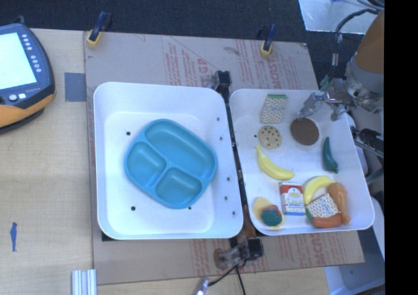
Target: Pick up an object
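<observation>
The right bin (363, 176) holds several toy foods: a brown disc (304, 131), a cookie (269, 136), a green-topped cracker (273, 108), a green pepper (329, 155), two bananas (273, 167) (316, 186), a small carton (292, 197), a sausage (337, 203) and a yellow-and-teal piece (269, 214). My gripper (322, 108) hangs over the bin's far right corner, just above and right of the brown disc. Its fingers are spread open with nothing between them.
The left bin (108, 156) carries a blue divided plate (171, 163). A control pendant (19, 72) lies at the far left of the bench. Clamps (266, 39) pin the cardboard at the back. Cables run along the right side.
</observation>
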### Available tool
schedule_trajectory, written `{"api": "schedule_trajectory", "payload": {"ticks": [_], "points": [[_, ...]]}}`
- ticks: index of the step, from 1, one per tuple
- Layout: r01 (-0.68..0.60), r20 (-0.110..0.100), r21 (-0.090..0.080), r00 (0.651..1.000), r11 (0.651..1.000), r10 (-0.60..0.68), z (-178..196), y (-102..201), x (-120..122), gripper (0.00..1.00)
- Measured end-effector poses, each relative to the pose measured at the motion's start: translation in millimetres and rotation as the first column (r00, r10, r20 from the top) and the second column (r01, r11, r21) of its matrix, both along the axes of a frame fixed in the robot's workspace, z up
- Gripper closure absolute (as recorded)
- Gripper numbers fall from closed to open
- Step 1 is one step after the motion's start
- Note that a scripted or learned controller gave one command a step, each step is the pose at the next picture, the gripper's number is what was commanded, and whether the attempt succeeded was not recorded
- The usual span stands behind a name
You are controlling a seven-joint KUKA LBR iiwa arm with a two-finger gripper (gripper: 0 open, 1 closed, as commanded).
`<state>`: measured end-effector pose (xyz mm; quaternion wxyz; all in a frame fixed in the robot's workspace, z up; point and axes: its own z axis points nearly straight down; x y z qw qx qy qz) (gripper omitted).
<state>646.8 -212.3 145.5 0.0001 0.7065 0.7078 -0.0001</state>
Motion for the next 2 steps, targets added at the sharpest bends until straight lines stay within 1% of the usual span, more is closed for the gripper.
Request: {"api": "schedule_trajectory", "payload": {"ticks": [1,2], "points": [[-0.001,0.0,0.001,1.0,1.0,0.001,15,0,10,0.0],[-0.003,-0.004,-0.001,1.0,1.0,0.003,-11,1,-16,0.0]]}}
